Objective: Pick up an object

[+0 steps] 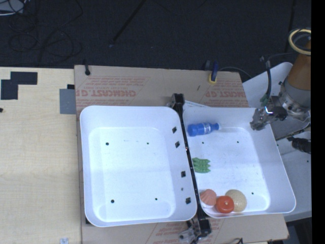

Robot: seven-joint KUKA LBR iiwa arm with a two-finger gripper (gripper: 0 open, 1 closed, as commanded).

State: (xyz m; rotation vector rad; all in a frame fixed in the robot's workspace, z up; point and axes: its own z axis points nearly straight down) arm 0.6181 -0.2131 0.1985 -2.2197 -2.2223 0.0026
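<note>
The small round pieces at the near edge come first: a tan, matte ball-like object (pixel 236 200), a glossy red round piece (pixel 224 204) touching it, and a pale pink rounded piece (pixel 207 196) just beside that, all clustered in the near corner of the right-hand shallow white plastic bin (pixel 274 161), well away from the gripper (pixel 260 117). Largest of all are the two bins, smooth and slightly shiny with rounded corners; the left-hand white bin (pixel 101 177) lies far from the gripper, across the black divider. The grey arm's gripper hangs at the far right rim of the right bin, and whether its fingers are spread or closed I cannot tell. Nearest to it, off toward the divider along the far wall, lies a blue plastic bottle (pixel 202 129) with a white cap, on its side. Further off, mid-bin, sits a small green ridged item (pixel 201 165).

The likely trouble: the bottle is smooth and cylindrical, so it may roll or slip from a pinch; the crowded round pieces may scatter if one is nudged
</note>
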